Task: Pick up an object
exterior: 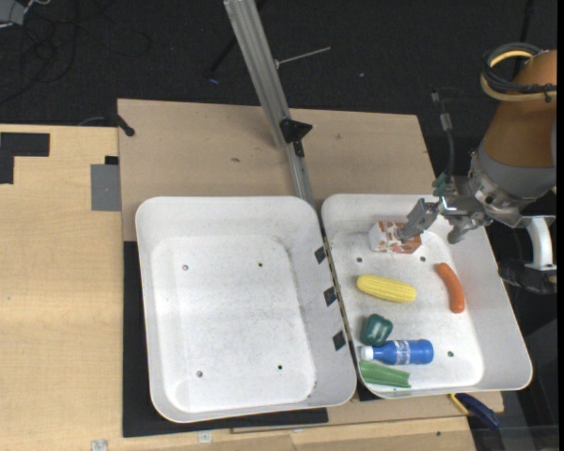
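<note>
Single fixed camera, mounted above the bench (56, 252), looking down at a slant. Both white bins fall within frame: the left bin (227, 304) sits central, the right bin (489, 346) toward the frame's right. The arm (519, 144) enters from the right edge. Standoff is moderate; dark floor (122, 45) shows along the top.

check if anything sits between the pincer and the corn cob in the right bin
Nothing visible blocks it. The pincer hangs over the white and red packet at the bin's far end; the corn cob lies just nearer the camera, bare bin floor between them. The sausage lies off to the right.
</note>
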Available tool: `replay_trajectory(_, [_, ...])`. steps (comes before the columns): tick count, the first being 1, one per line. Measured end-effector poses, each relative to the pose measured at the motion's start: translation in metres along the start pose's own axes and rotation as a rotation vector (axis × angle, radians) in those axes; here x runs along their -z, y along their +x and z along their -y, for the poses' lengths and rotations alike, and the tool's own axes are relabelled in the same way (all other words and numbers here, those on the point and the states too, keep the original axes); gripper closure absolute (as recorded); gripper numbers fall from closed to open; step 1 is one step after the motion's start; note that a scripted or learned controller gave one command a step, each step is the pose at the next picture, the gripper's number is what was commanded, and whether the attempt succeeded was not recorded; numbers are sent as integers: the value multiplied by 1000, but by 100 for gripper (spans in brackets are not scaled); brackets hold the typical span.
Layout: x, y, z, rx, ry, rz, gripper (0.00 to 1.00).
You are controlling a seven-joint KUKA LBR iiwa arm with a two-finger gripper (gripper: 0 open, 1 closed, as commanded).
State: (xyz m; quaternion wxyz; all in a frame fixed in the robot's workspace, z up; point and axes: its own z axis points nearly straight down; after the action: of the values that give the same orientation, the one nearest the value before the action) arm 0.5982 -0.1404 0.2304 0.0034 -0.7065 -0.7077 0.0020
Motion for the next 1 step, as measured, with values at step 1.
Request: replay_trajectory(1, [3,0,-1,-1,-5,1,0])
